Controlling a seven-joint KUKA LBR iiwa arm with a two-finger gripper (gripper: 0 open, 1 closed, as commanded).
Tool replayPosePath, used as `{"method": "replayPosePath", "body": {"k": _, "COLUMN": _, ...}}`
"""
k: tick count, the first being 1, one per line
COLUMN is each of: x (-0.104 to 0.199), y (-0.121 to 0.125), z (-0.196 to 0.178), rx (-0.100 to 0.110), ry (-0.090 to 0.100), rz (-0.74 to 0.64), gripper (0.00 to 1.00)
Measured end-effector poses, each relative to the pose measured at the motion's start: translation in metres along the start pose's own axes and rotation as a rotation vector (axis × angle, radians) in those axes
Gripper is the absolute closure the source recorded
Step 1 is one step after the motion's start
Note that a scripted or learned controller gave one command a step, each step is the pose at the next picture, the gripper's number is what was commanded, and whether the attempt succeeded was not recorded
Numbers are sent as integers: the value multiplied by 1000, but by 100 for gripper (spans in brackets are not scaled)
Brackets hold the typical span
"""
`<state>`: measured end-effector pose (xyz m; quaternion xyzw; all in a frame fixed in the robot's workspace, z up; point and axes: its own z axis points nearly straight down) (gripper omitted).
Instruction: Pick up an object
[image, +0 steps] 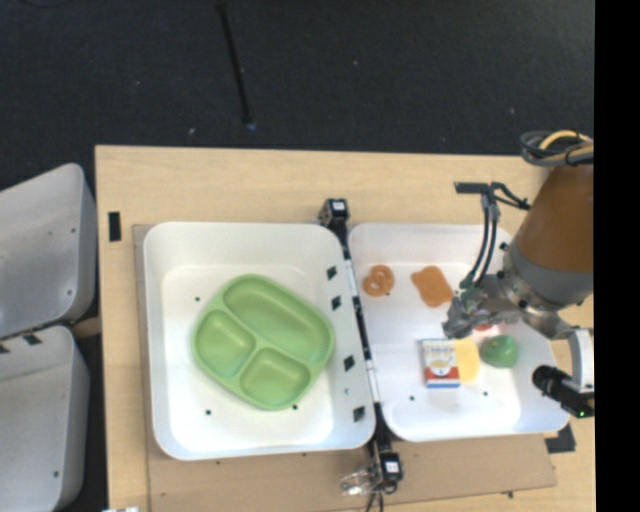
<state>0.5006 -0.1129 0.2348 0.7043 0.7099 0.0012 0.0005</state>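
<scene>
Arm (560, 235) reaching in from the right over the right bin (400, 250), orange band above the wrist, wrist bent down toward the bin floor with dark cables looping beside it. Gripper (468, 318) low over the bin's middle, tips lost in grey blur against the floor, so cannot tell whether apart, together or clamped on anything. Left bin (160, 420) taken up largely by a green divided plate (262, 342), three compartments, lying flat and tilted toward the dividing wall. In the right bin, small objects clustered around the gripper: small white carton (439, 363) just below it, yellow block (466, 359) touching the carton's right side, green rounded piece (499, 350) just right of that, orange-brown lump (433, 286) just up-left, pretzel-shaped ring (377, 281) farther left near the divider. Open white floor along the right bin's near edge and lower left corner; tight quarters on the gripper's other sides.
</scene>
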Motion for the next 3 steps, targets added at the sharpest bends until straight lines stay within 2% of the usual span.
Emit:
{"method": "replayPosePath", "body": {"k": 2, "x": 118, "y": 5, "z": 6, "rx": 0, "ry": 1, "rz": -1, "gripper": 100}}
{"method": "replayPosePath", "body": {"k": 3, "x": 170, "y": 16, "z": 1, "rx": 1, "ry": 1, "rz": 0, "gripper": 100}}
